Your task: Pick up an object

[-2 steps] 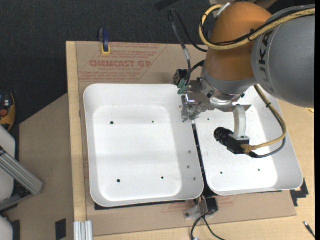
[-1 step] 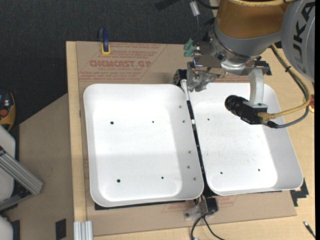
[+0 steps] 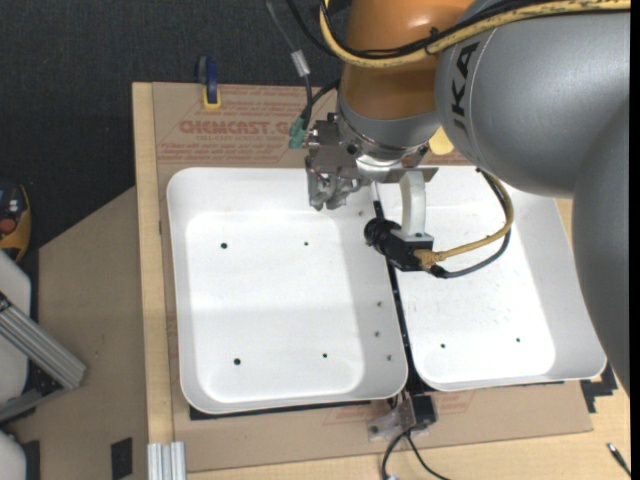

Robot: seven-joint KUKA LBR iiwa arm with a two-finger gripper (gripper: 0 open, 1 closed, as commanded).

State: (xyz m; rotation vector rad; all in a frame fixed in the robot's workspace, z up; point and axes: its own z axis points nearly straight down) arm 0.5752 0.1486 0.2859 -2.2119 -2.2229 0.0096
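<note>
My gripper (image 3: 327, 190) hangs over the back right corner of the left white bin (image 3: 183, 268), close to the seam with the right white bin (image 3: 560, 268). It is dark and metallic, seen from above under the orange band, and nothing shows beneath it. A small tan-yellow piece (image 3: 441, 145) peeks out beside the wrist at the right bin's back edge; I cannot tell what it is. A small green bit (image 3: 297, 135) sits just left of the wrist, near a cable.
The big grey arm covers the upper right of the view. A black connector with a yellow cable (image 3: 392, 242) dangles over the seam between the bins. A blue clamp (image 3: 209, 80) grips the brown board's back edge (image 3: 230, 126).
</note>
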